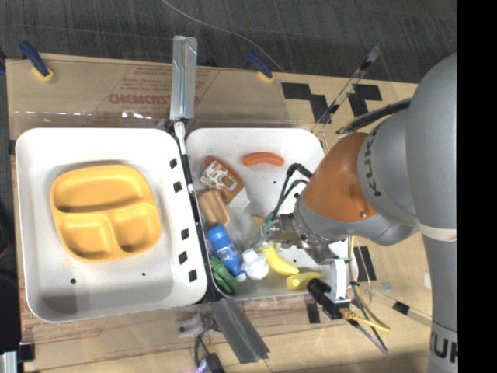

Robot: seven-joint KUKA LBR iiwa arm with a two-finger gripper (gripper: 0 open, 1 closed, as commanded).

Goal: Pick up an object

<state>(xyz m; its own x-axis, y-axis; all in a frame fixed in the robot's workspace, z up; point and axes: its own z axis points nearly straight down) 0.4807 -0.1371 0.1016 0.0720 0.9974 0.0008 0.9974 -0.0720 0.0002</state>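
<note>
The yellow moulded-plastic compartment tray (105, 210) sits alone in the left white bin (31, 208). Rightward, a blue plastic bottle (221, 245) and yellow banana-shaped toy (278, 261) crowd beneath the gripper (273, 230); I cannot tell its state. Clutter could cause a miss.

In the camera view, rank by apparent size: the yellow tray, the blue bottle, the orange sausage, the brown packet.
1. yellow tray, by far the largest.
2. brown packet.
3. blue bottle and sausage look about alike, so I won't rank them.
</note>
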